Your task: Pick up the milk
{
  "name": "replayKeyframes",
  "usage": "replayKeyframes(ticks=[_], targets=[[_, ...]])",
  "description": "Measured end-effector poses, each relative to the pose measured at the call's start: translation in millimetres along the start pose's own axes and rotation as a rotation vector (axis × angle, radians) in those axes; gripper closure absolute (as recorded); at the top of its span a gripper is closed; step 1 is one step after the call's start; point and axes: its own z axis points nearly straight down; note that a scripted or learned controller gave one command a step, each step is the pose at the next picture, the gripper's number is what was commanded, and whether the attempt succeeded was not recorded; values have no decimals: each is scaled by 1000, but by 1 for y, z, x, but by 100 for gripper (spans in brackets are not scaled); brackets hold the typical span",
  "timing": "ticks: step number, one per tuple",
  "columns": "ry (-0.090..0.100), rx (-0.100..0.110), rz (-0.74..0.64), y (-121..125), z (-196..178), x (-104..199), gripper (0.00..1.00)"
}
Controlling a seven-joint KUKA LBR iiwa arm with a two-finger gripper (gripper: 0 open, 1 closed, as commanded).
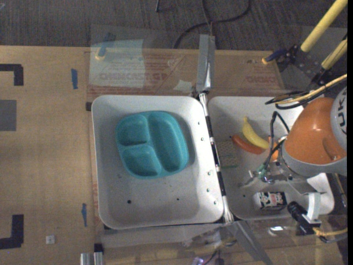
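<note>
The hand (268,176) hangs just above the milk (269,200) in the right bin (229,120); a banana (253,135) lies at eleven o'clock. Its opening I cannot tell.

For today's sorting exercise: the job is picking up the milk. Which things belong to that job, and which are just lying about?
Job:
milk carton, right bin
gripper, above the carton

Lying about:
teal divided plate, left bin
banana
orange-red item beside it
</note>
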Motion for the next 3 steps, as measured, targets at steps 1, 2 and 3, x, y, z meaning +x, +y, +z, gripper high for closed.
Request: replayKeyframes(ticks=[1,2,3], targets=[[0,13,86,57,-94,42,0],[-2,13,80,46,-219,51,0],[-2,13,80,46,-219,51,0]])
